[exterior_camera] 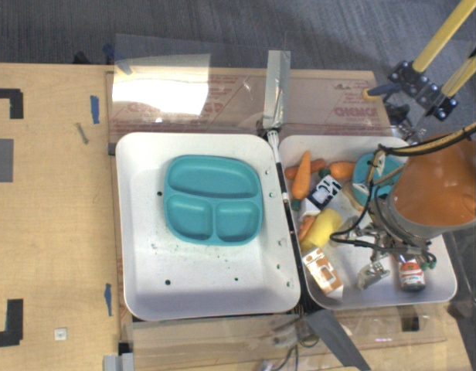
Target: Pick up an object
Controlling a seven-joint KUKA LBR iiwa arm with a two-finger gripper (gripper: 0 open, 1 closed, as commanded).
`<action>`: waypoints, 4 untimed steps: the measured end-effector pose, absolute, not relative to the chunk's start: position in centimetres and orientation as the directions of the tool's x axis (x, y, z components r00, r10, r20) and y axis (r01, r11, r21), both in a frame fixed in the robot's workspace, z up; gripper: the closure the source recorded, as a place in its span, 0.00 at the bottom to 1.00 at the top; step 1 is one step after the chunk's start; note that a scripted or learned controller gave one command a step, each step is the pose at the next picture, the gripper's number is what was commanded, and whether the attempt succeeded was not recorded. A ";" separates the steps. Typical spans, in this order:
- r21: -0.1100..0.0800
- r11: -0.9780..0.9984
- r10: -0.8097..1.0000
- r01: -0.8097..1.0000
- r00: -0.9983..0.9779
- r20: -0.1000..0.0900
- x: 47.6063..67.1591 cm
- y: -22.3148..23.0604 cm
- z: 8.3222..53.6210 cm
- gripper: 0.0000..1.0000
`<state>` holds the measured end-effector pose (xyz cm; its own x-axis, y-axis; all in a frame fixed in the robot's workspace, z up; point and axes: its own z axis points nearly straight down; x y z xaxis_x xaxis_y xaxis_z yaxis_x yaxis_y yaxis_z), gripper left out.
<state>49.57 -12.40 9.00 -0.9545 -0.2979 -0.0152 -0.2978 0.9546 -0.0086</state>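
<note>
two white bins side by side on the table (45, 207). left bin (145, 284) holds a teal divided plate (215, 199), lying flat near the bin's middle, three compartments facing up. right bin (443, 288) is cluttered: an orange carrot (301, 175) tilted at the top left corner, a black and white card (326, 189) just beside it, a yellow lemon-like piece (323, 226) below that, a small orange and white box (323, 273) near the front left, a teal item (371, 172) toward the back, mostly hidden by the arm. arm with its orange band (435, 188) reaches in from the right and hangs over the right bin. jaws (375, 273) point down near the bin floor toward the front, with a small bottle with red label (412, 275) just beside them on the right; nothing seen between them. cannot tell whether the jaws are spread or closed, too small and tangled with cables. clear plastic sheet (161, 91) stands behind the bins.
</note>
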 end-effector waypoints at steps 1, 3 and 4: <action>-0.006 0.947 -0.320 -0.320 -0.947 -0.017 49.5 -12.7 9.0 0.00; -0.008 0.893 -0.451 -0.451 -0.893 -0.008 50.7 -11.1 9.0 0.00; -0.009 0.912 -0.410 -0.409 -0.912 -0.016 49.9 -10.8 9.0 0.00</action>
<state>49.89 -10.75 9.02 -0.9122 -0.4096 -0.0157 -0.4095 0.9123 -0.0087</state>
